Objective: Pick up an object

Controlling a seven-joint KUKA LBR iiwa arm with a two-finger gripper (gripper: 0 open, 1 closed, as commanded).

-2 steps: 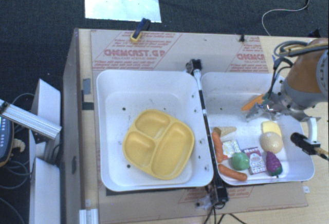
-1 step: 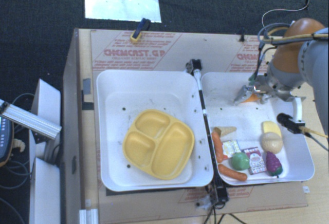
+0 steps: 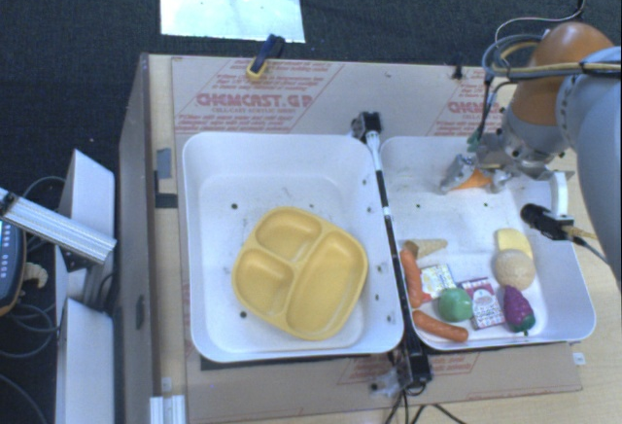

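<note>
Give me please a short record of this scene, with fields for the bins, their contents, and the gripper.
left bin: holds a yellow divided plate
right bin: toy food along its near side: two carrots, green ball, purple eggplant, beige ball, small cards
gripper: low over the right bin's far side, at an orange piece
grasp: cannot tell

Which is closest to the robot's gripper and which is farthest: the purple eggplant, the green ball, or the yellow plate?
From the gripper, at the top of the right bin:
1. Purple eggplant, at the right bin's lower right. The green ball is only a little farther, so this is a close call.
2. Green ball, at the bottom of the right bin.
3. Yellow plate, in the left bin, clearly farthest.
</note>
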